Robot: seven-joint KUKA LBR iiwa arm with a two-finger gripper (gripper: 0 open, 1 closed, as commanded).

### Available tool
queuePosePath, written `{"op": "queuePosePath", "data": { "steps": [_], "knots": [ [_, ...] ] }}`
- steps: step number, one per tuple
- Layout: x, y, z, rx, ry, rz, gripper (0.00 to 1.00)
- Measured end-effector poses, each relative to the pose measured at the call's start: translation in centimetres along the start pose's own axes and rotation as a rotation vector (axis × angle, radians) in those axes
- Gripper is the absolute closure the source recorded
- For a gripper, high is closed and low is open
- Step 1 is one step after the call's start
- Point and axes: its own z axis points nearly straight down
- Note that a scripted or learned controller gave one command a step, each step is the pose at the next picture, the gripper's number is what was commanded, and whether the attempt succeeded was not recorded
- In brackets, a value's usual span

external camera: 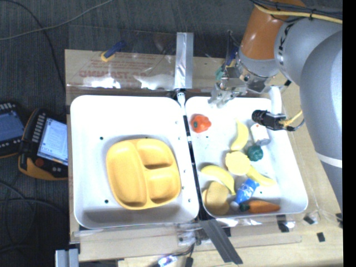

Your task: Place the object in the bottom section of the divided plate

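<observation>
A yellow divided plate [143, 171] lies in the left white bin [89, 127], with one large section on its left and two smaller ones on its right. Nothing rests on the plate. My gripper [222, 95] hovers over the far edge of the right bin [295, 171], just beyond a red tomato-like toy [200, 123]. The right bin holds several toy foods: a yellow banana piece [240, 136], a teal item [255, 152], a pale yellow round piece [238, 162], a blue bottle [245, 192], a carrot [262, 206] and a brown pear-like item [217, 197].
A black clip with a cable [268, 118] hangs over the right bin's far right side. A clear plastic sheet [133, 65] lies behind the bins. A handheld pendant [47, 146] sits on the floor at the left. The arm's grey body [322, 65] looms at the right.
</observation>
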Motion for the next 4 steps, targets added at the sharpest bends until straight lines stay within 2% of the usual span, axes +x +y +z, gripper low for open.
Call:
{"op": "queuePosePath", "data": {
  "steps": [1,2,3,4],
  "knots": [
    [-6.0,-0.6,-7.6,-0.003,0.002,-0.028,1.0],
    [-6.0,-0.6,-7.6,-0.002,0.002,-0.028,0.0],
    [-6.0,-0.5,-8.5,-0.002,0.0,-0.028,1.0],
    [2.1,0.2,-3.9,-0.001,0.005,-0.09,1.0]
  ]
}}
